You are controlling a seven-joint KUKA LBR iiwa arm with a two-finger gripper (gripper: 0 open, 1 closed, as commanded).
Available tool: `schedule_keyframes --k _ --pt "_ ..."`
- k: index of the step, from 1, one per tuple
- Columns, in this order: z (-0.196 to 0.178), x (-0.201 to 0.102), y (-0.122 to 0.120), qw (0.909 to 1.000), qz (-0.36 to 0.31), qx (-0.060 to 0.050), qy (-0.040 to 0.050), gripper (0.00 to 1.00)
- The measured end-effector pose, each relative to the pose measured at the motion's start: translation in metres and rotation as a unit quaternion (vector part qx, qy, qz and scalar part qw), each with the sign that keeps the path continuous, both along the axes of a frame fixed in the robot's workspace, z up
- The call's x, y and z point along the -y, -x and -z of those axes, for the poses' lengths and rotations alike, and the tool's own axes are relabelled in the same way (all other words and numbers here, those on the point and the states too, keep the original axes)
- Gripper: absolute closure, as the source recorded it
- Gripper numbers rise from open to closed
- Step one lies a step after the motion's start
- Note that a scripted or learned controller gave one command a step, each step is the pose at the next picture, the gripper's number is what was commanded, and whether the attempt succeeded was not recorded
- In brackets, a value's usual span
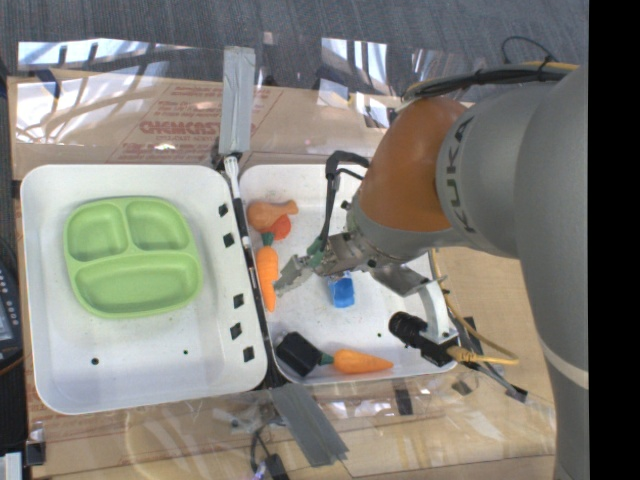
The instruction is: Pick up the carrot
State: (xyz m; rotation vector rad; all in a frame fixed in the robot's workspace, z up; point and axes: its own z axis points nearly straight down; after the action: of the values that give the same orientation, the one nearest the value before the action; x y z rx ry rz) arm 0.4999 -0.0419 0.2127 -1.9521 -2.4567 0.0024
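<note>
Two orange carrots lie in the right bin [420, 368]. One carrot [267, 276] lies lengthwise along the bin's left wall, its green top pointing to the back. The other carrot [362, 362] lies across the bin's front, its blunt end next to a black block [298, 353]. My gripper [292, 274] hangs low over the bin, just right of the carrot by the left wall and very close to it. Nothing is visibly held. The arm's orange band and grey body cover the bin's right half.
A drumstick toy [270, 211] and a red piece [281, 228] lie at the back left of the right bin. A blue block [343, 292] sits mid-bin under the wrist. The left bin [40, 268] holds a green divided plate [130, 258].
</note>
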Motion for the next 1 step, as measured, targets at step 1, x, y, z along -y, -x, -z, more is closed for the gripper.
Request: schedule_keyframes --k 1 --pt "0.0222 -0.0102 -0.047 0.987 -0.161 0.001 0.0003 0.0"
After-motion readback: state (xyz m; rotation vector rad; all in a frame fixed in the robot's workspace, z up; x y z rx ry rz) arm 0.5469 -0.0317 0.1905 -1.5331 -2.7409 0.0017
